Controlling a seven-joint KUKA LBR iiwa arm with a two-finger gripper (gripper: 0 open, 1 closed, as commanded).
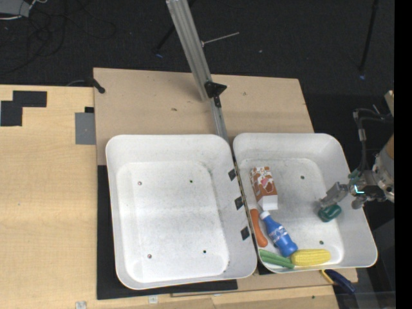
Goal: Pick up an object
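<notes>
At the near edge of the right bin (338,148), a yellow corn cob (311,257) is seen lying along the front wall, with a green pea pod (277,260) just beside it on its left. A blue bottle (279,234) with a white cap lies slightly farther back at a slant, its lower end close to the corn cob. An orange carrot (258,228) is laid beside the bottle, along the wall shared with the left bin (122,148). Farther back, a brown and white carton (264,187) is found lying flat, its near end close to the bottle's cap.

At the right side of the same bin, a small green block (329,213) rests on the floor near the right wall. The gripper (346,197) is seen reaching in over that wall, and one grey finger is placed just above the block; whether the block is touched cannot be told. Whether the pincer is spread or pressed together cannot be told either, since its tips are blurred and partly hidden.

Beyond the bins, a metal rail (192,48) is seen standing at a slant on the wooden bench (154,102).
</notes>
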